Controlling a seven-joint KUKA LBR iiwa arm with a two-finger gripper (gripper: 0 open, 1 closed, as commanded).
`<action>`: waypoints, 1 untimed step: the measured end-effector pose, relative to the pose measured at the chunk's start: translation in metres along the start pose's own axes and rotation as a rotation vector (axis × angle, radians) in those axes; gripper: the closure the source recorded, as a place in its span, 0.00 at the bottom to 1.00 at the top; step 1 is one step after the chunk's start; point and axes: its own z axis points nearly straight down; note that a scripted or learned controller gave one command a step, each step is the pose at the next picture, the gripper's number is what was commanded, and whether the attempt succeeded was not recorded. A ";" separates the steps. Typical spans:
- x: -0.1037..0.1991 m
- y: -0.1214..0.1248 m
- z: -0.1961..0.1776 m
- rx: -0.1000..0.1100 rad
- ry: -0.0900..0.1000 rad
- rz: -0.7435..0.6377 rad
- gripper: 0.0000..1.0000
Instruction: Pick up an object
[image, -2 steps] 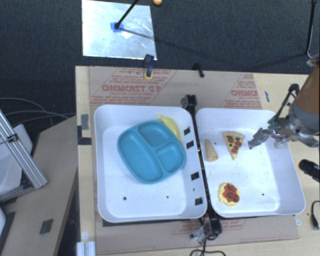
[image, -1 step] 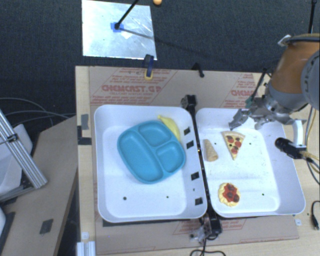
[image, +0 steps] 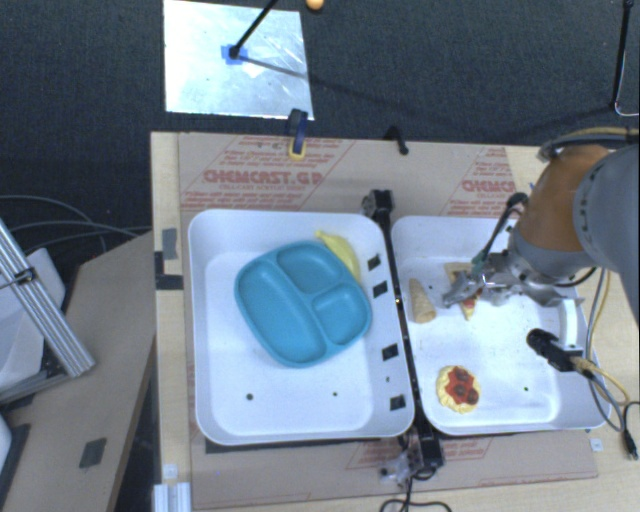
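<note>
Arm (image: 585, 215) is down inside the right bin (image: 500, 405), gripper (image: 468, 290) low over that bin's upper left part. The tool's state: cannot tell, the tip is a grey blur against the white floor.

Things in the right bin, taken from the gripper: a pale wedge-shaped piece (image: 421, 301) just left of it, near the divider between the bins; a small tan piece with an orange-red bit (image: 463, 274) right at or under the tip, touching or not I can't say; a small round pizza-like toy (image: 459, 388), red on yellow, well below it and lying free on the floor.

Left of the gripper, in the left bin (image: 230, 400): a blue divided plate (image: 302, 303) with a yellow item (image: 341, 251) poking out behind its upper right rim.

Progress: reach and descent look done. Nothing is visibly lifted or clamped, so the pick itself isn't confirmed. Likely target is the tan piece or the wedge. Left to do, as I judge it: secure a grasp and raise the thing off the bin floor.
</note>
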 end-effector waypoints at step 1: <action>0.040 0.031 -0.105 -0.015 -0.002 -0.008 0.00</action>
